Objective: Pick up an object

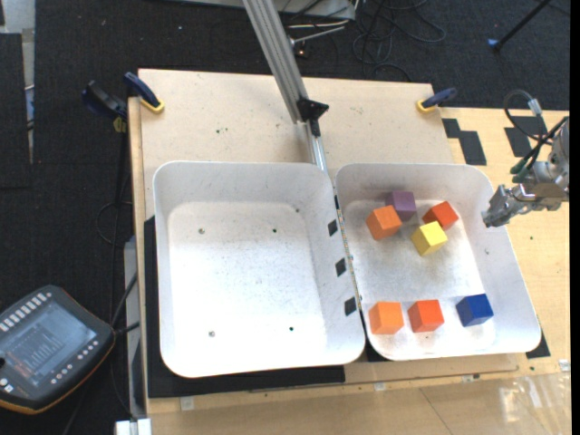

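The hand (501,208) hangs just outside the right rim of the right bin (507,270), above the desk (236,116); whether it is open or closed cannot be told from this view, and nothing is seen in its grasp. Seven cubes lie in that bin: an orange cube (383,221), a purple cube (402,203), a red-orange cube (441,215) and a yellow cube (430,237) clustered near the far side, and an orange cube (387,317), a red cube (426,315) and a blue cube (474,310) in a row near the front. The blue cube, standing slightly apart, would likely allow the cleanest approach: centre above it and descend vertically. No brand or legible writing is discernible.
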Controlling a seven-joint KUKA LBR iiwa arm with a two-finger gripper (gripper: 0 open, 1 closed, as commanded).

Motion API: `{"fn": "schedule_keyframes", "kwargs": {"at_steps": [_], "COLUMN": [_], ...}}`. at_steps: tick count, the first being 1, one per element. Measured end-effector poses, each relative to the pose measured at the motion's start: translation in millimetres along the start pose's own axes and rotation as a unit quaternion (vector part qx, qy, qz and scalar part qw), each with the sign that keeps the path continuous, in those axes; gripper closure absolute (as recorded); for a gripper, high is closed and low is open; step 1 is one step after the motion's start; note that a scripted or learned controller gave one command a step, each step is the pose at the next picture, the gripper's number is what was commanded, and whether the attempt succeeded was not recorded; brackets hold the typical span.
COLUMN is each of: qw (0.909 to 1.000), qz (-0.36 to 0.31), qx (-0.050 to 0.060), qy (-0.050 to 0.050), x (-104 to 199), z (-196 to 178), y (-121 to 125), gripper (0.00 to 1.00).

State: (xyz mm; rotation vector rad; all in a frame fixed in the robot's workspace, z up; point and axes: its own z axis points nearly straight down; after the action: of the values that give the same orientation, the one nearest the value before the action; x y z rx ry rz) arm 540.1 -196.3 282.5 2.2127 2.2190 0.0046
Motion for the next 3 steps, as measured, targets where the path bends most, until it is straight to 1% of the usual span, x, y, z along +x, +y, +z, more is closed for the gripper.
{"fn": "schedule_keyframes", "kwargs": {"at_steps": [1,3], "qw": [1.0,1.0], "qz": [-0.002,-0.002], "qx": [0.002,0.002], "qy": [0.002,0.002], "x": [42,136], "z": [0,-2], "y": [20,50], "gripper": [1.0,1.0]}}
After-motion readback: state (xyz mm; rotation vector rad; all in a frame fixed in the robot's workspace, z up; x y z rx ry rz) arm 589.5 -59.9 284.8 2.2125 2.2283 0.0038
